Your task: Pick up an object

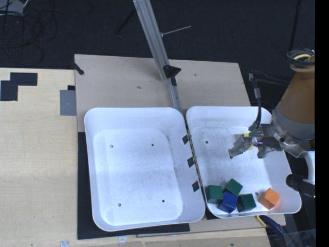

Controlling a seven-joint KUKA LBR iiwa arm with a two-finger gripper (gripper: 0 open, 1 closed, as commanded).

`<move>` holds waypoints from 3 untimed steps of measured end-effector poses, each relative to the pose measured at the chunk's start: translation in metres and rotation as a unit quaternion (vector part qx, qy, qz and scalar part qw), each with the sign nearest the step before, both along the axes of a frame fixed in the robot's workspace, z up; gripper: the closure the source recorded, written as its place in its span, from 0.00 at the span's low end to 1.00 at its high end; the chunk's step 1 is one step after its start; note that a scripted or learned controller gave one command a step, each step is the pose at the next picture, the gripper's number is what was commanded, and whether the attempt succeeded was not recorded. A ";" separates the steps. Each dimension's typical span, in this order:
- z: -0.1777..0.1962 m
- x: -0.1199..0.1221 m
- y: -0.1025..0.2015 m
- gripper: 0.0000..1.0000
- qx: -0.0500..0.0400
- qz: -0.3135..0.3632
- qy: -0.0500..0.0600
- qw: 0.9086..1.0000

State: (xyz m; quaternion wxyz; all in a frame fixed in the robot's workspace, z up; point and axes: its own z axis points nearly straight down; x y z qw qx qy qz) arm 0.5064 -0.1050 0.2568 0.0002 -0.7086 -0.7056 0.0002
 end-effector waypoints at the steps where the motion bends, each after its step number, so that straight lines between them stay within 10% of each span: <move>1: 0.052 -0.013 -0.015 0.00 -0.001 0.001 -0.002 1.000; 3: -0.145 0.120 -0.088 0.00 0.000 0.002 0.000 1.000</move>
